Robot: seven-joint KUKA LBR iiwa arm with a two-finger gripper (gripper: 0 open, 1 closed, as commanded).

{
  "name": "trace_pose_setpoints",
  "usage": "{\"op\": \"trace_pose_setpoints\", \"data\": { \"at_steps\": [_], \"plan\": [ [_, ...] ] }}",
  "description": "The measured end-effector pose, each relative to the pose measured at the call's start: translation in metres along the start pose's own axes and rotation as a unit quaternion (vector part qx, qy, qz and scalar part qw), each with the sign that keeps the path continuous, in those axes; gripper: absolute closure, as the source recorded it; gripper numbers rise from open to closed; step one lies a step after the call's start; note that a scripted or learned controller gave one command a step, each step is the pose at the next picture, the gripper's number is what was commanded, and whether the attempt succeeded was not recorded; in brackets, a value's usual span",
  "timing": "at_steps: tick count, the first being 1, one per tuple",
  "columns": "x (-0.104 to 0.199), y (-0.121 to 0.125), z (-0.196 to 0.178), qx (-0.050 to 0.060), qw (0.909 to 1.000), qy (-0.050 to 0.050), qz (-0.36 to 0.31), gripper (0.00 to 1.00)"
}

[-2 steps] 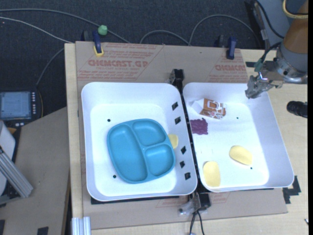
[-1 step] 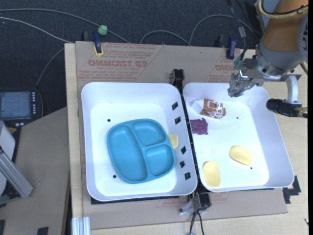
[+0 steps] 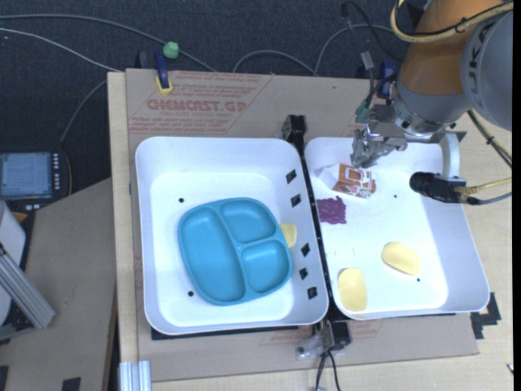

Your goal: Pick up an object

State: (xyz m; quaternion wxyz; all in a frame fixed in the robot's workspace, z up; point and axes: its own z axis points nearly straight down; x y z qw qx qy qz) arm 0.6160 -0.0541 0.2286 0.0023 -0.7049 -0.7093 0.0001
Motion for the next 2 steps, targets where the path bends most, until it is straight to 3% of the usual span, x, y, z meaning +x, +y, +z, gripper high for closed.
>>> {"op": "trace_pose_setpoints", "data": {
  "at_steps": [2],
  "plan": [
    [0.117, -0.002, 0.001, -0.002, 1.0, 0.0, -0.001, 1.0]
  ]
}}
